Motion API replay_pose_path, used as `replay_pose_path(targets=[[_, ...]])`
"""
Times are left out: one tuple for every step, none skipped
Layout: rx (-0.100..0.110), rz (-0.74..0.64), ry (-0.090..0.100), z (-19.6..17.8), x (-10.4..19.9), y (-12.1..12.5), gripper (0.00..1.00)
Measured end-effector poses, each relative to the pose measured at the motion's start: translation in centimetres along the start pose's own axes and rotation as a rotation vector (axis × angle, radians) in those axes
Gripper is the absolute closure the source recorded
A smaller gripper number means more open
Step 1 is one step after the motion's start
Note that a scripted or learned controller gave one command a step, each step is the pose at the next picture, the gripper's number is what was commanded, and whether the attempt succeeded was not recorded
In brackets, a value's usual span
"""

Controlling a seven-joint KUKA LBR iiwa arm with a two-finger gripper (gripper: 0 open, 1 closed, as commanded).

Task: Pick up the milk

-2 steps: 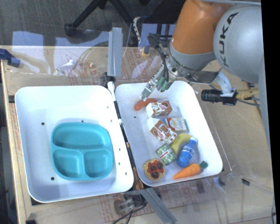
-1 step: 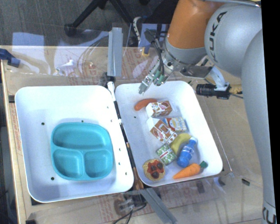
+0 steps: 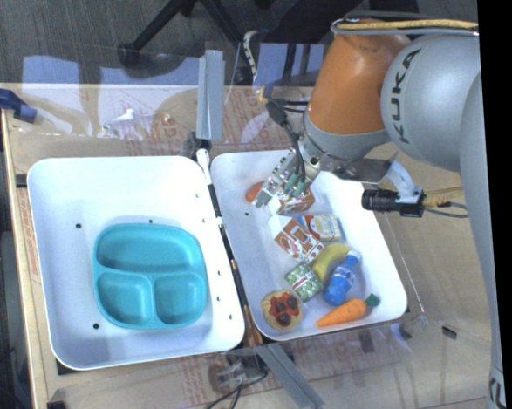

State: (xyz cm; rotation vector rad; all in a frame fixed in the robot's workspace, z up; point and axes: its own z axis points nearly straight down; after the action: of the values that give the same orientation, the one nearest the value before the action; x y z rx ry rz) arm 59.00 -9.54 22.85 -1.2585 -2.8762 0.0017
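milk carton [image 3: 295, 238] | red-brown and white | lying flat | right bin, among the food items

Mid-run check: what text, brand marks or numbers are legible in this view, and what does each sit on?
"KUKA": dark letters running down the grey casing of the arm, beside its orange band.
Cartons in the right bin: printed red and white packaging, lettering too small and blurred to read.
Small green pack: print unreadable.
Blue bottle: label unreadable.
Bench surface: faint reddish printing, too blurred to read.
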Motion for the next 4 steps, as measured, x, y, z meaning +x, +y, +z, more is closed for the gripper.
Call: replay_pose_path(targets=[[-0.002, 0.001, -0.002, -3.4, 0.7, 2.5, 1.00], [0.000, -0.096, 0.000, -0.5, 0.6, -1.4, 1.00], [-0.002, -0.279, -0.004, -3.1, -3.9, -4.2, 1.00], [-0.002, -0.522, -0.007, -2.7, -6.3, -6.6, 1.00]])
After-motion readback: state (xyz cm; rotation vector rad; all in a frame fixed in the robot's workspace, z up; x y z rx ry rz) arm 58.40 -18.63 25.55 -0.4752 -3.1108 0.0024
